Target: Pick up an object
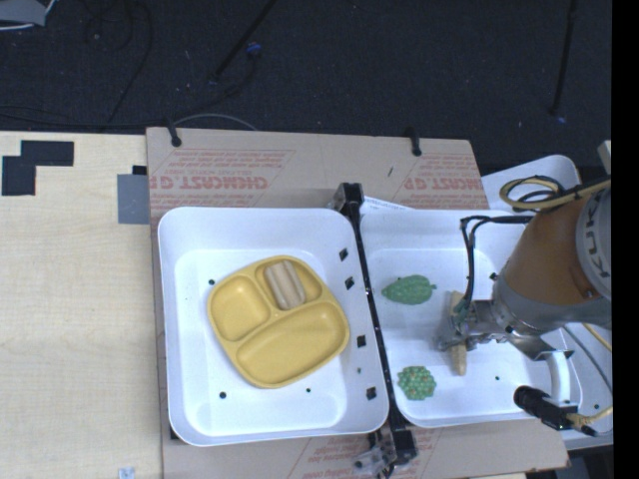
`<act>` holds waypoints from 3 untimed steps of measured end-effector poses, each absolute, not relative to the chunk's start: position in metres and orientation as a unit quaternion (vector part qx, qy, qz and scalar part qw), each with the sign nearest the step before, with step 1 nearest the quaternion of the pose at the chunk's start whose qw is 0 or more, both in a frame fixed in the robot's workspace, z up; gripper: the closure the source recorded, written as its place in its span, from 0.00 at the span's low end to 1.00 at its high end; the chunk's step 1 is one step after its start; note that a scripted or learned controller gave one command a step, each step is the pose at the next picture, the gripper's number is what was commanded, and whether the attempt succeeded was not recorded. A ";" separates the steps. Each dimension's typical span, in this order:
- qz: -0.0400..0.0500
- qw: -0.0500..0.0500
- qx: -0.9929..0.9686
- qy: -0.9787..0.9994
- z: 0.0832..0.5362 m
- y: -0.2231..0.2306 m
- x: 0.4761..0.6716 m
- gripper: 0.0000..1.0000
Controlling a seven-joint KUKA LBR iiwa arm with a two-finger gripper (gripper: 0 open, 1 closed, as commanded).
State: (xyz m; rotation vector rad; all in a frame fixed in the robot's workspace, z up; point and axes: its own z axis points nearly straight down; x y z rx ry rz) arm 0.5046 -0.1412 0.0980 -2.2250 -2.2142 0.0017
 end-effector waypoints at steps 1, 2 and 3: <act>0.000 0.000 -0.707 -0.707 0.157 -0.141 0.498 1.00; 0.000 0.000 -0.707 -0.707 0.200 -0.146 0.497 1.00; 0.000 0.001 -0.707 -0.708 0.211 -0.147 0.498 1.00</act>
